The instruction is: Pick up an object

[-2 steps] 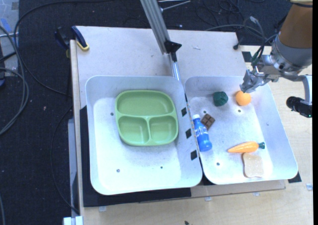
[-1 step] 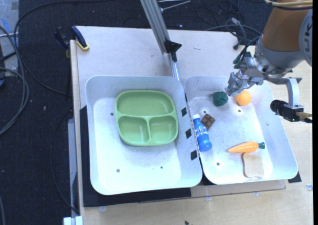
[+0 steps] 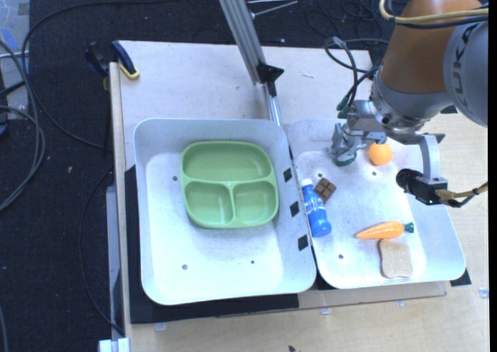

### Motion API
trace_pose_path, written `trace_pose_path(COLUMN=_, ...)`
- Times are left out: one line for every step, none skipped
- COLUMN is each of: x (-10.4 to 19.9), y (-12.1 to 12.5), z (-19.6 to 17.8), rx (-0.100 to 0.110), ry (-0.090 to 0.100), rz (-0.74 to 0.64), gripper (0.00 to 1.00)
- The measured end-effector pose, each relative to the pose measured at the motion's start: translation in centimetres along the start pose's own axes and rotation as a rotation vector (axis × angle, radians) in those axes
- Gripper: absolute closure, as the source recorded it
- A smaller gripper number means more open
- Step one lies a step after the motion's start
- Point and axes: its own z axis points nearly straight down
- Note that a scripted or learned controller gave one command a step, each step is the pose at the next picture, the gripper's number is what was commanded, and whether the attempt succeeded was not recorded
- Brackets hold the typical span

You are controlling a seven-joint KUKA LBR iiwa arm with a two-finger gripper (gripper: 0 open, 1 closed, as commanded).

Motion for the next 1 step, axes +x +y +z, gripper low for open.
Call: trace_pose_path(x=4.78, y=-1.9, z=1.78, rx=0.001, ry=-0.001, rz=0.001, gripper=1.0)
